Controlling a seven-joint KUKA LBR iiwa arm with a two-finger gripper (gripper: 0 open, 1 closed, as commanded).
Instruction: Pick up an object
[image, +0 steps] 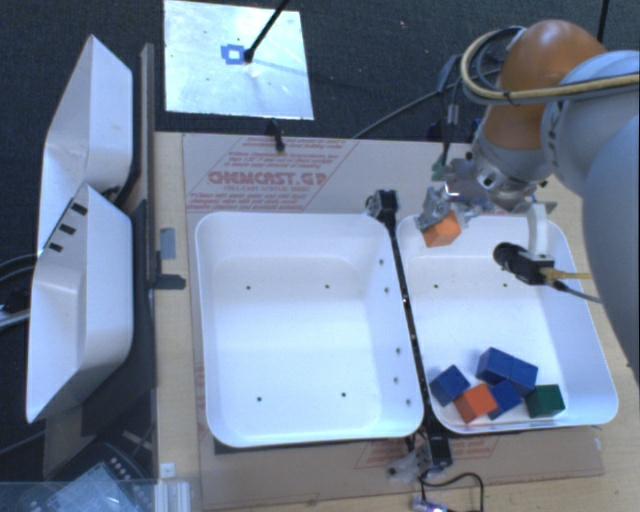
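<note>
The floor of the left bin is left open across its whole width, so free passage is offered there from above. In the right bin, the near end is taken up by a tight cluster: a small blue block, an orange block, a larger blue block and a green block, set touching or just beside one another. The middle of that bin's floor is open. Its far end is crowded by the end effector, by an orange block held between its fingers, and by a black fitting on the arm. The shared rim between the bins stands as a low barrier.
</note>
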